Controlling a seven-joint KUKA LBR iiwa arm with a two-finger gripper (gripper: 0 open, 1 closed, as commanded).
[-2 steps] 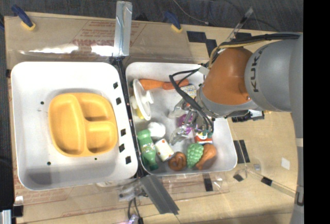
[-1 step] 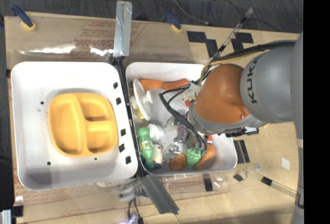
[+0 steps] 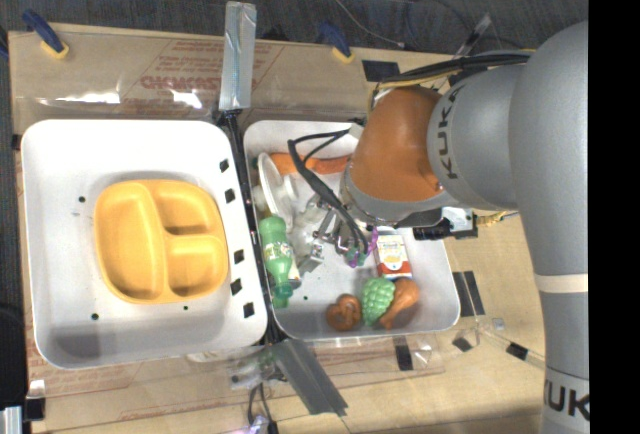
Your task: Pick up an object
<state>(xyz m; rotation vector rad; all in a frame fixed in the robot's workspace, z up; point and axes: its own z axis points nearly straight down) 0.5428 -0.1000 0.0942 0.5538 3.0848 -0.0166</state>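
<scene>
The arm [image 3: 430,147] hides much of the right bin [image 3: 440,297].

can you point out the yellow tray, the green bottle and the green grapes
yellow divided tray [image 3: 160,240], camera view, on the ridge between its compartments, in the left bin
green bottle [image 3: 276,257], camera view, on its body, by the right bin's left wall
green toy grapes [image 3: 377,299], camera view, middle of the bunch, near the right bin's front edge

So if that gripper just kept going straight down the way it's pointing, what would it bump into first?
Probably the green bottle, lying just beside the gripper in the right bin. Depth is hard to judge from above, so it might reach the bin floor instead.
</scene>
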